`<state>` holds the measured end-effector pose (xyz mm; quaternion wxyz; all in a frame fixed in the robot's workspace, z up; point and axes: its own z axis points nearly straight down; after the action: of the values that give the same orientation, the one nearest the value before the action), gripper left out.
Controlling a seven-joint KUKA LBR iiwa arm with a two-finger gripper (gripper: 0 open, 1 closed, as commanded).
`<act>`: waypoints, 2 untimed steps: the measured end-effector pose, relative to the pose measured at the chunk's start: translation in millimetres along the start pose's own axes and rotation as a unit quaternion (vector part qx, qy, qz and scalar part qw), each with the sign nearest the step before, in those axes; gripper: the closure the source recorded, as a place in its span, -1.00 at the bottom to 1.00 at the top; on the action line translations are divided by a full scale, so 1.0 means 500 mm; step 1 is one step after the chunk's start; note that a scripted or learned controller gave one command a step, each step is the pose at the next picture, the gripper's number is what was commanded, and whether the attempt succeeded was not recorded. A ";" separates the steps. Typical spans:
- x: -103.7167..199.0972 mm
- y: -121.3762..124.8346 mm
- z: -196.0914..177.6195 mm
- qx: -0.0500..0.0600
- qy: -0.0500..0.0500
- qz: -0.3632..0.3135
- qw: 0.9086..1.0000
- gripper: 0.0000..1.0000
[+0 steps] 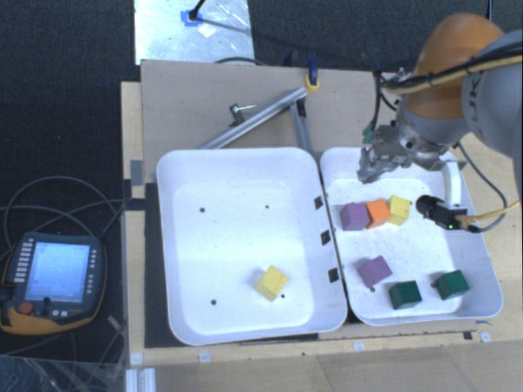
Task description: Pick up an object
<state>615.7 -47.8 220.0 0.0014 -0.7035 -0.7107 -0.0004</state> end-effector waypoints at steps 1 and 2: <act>0.106 -0.048 0.014 0.001 0.000 0.000 1.000 1.00; 0.193 -0.074 -0.001 0.000 0.000 0.000 1.000 1.00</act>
<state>577.7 48.3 220.6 0.0011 -0.7033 -0.7109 -0.0006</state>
